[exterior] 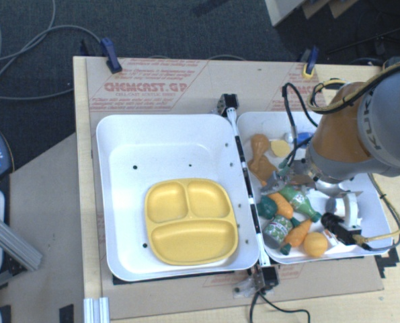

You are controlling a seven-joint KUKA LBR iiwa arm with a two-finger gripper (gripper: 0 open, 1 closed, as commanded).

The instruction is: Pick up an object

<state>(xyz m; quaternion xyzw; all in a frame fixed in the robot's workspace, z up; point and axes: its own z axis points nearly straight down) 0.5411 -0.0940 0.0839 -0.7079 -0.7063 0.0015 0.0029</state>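
Observation:
The right bin (381,215) holds a heap of toy food. A brown drumstick-like piece (259,155) lies at its left side, with a pale yellow piece (279,147) and a small blue thing (303,138) behind it. Nearer the front lie an orange carrot (281,204), a green bottle (302,204), a dark green piece (266,208), a small can (277,229), a second carrot (297,233) and an orange ball (315,245). My gripper (285,175) reaches down into this bin, just above the carrot and bottle and right of the drumstick. The wrist hides its tips.
The left bin (119,147) bears a yellow divided plate (190,221) toward its front. A black divider clip (228,103) sits between the bins at the back. Blue clamps (109,54) (311,60) hold the bench board's far edge.

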